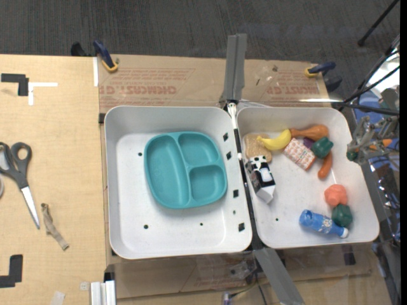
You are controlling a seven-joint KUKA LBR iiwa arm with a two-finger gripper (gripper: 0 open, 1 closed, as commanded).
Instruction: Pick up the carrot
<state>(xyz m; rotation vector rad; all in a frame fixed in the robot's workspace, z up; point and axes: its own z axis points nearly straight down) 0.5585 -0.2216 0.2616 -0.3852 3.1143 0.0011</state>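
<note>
Two shallow white plastic bins sit side by side on the worktop (51,234), a pale wood-grain surface with cardboard under the bins. We see a smooth teal divided plate (186,169), rounded at its corners and split into three compartments, lying in the left bin (121,189). The right bin (299,224) holds a scatter of toy foods. The carrot (325,164), a slim orange taper, lies near the bin's right wall, tilted, its upper end touching a dark green lumpy piece (322,147). Just beside that piece we note a glossy brown drumstick shape (310,132), a curved yellow banana (275,140) and a pink speckled block (299,154). A black-and-white carton (261,177) lies along the left wall. Toward the near edge rest a rounded coral ball (336,194), a second green lump (342,216) and a blue bottle (322,223) on its side. Metallic parts of the gripper (367,142) stand at the right rim; we cannot tell how it is set. Steel scissors (20,176) lie far left.
</note>
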